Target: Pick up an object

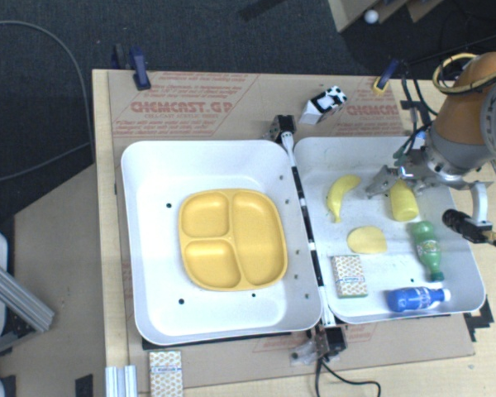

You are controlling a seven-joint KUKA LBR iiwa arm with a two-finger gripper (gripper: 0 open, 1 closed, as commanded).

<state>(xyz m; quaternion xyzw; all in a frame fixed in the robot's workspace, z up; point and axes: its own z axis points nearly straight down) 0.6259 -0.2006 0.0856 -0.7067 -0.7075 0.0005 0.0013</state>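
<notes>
camera view | gripper (394,180) in right bin (471,292), far side, open state cannot be told | lemon (403,203) just beside it | banana (340,195) left | green bottle (426,249), blue bottle (415,298) nearer | plate (231,239) in left bin (149,222)

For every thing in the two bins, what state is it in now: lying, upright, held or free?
Yellow divided plate: flat, left bin.
Banana: lying, free.
Yellow block: lying at gripper.
Green bottle: lying.
Blue bottle: lying.
Small box: flat.
</notes>
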